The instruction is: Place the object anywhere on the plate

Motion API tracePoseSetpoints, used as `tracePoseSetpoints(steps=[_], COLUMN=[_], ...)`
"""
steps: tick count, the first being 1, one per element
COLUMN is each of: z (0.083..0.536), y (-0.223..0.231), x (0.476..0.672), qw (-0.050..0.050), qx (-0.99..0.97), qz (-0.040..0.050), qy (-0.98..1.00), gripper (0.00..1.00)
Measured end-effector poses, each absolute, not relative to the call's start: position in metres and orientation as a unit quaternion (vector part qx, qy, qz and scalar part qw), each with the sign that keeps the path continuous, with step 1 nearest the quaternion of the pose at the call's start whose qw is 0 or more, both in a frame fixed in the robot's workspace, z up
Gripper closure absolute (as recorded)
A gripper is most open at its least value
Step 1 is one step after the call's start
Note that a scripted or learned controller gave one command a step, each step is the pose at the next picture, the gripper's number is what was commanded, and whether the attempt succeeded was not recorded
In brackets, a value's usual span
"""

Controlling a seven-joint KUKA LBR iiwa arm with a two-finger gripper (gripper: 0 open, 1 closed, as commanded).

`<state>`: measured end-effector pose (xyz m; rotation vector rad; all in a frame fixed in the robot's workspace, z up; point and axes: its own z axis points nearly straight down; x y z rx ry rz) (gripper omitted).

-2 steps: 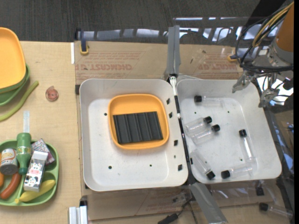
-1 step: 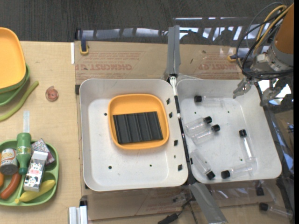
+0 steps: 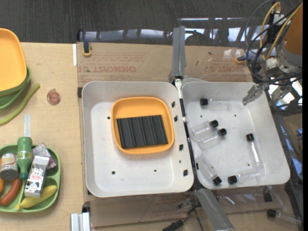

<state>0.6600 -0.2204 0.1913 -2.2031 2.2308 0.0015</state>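
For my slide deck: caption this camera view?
Gripper poised over right bin of clear vials; orange plate waits in left bin.

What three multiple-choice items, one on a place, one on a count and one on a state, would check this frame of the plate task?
1. Where is the orange plate?
A. In the left bin
B. In the right bin
C. On the cardboard behind the bins

2. How many clear vials with black caps lie in the right bin?
A. Two
B. Four
C. Six

3. What lies on the plate?
A. A vial
B. A dark ribbed mat
C. A banana

Answers:
1. A, the plate sits inside the left bin, a little toward the back.
2. C, six black caps can be counted, one of them on the vial near the divider.
3. B, the dark ribbed mat covers the plate's middle, and every vial is in the right bin, with the gripper over that bin's back edge.
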Motion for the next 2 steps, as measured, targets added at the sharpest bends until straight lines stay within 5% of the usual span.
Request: tracePoseSetpoints(steps=[2], z=[0.188], y=[-0.209], x=[0.660], qw=[0.003], qx=[-0.849], qz=[0.0008], qy=[0.529], gripper=[0.00])
